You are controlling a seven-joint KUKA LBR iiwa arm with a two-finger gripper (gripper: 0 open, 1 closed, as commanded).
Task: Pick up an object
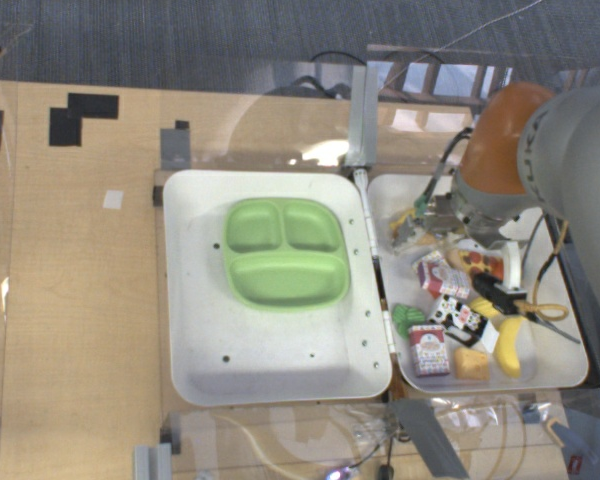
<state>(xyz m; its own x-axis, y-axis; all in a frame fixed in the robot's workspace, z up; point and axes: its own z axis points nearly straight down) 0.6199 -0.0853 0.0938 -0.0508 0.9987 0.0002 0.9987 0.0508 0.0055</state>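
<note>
Right now the grey arm [570, 148] with its orange band [500, 138] comes in from the upper right of the frame and hangs over the right bin [570, 368]. Its jaws point down near the top of that bin, close to the left wall, and I cannot tell if they are apart or together, because wires and the wrist hide them.

Lots of small things lie in the right bin. A yellow banana [507, 346] lies at the lower right of the pile. Just left of it sits a tan block [470, 365]. A little box with a red top and purple sides [429, 350] stands at the lower left of the pile. A small green thing [408, 318] sits beside the bin's left wall. A black and white patterned thing [458, 317] lies in the middle. A red and white packet [442, 278] lies above it, right below the wrist.

The left bin [195, 368] holds a green plate [285, 252] with three sections, lying flat near the middle. Both bins sit side by side on the tan counter [70, 298].
</note>
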